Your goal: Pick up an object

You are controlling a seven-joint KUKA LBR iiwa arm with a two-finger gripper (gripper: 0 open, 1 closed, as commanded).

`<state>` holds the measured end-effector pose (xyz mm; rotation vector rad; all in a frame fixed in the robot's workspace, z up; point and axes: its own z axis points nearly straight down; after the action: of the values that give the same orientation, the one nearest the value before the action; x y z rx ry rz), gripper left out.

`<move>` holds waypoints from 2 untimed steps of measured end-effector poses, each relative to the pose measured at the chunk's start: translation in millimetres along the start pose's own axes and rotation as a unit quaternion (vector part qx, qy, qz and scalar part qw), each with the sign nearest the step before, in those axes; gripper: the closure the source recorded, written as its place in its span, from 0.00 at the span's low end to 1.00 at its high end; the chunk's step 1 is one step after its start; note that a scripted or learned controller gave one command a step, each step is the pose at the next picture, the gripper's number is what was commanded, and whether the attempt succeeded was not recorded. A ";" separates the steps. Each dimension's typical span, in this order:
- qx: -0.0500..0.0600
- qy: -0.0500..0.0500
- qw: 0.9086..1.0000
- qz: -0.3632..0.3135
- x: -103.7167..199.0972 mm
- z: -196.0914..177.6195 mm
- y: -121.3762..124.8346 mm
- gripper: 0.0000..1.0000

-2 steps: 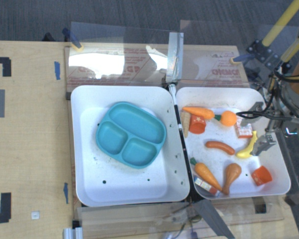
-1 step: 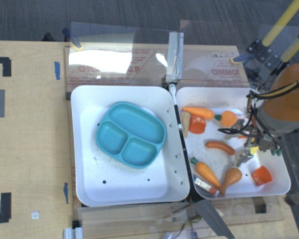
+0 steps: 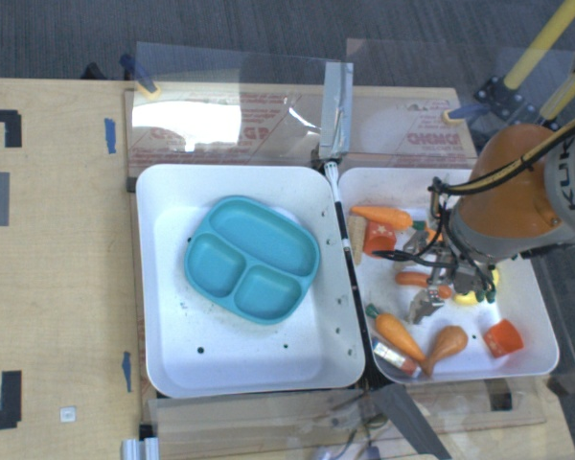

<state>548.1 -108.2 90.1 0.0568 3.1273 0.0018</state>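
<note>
Here, carrot (image 3: 398, 333) lies just below fingers (image 3: 425, 304).

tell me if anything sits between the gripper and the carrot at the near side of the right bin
Nothing visible does. The gripper hangs low in the right bin, and the carrot lies just to its near-left with bare white floor between them. A brown drumstick-shaped toy lies beside the carrot, off that line.

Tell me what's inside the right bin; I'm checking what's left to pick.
The right bin holds carrots, a brown drumstick-like toy and a red block. The arm covers other items.
</note>
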 end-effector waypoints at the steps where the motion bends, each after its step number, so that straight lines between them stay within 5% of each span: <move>1: 0.001 0.001 1.000 -0.003 -85.6 2.4 15.8 0.00; 2: 0.001 0.001 1.000 -0.014 -40.7 0.9 -12.6 0.00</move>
<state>588.3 -122.3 89.7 0.0121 3.1306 -0.0030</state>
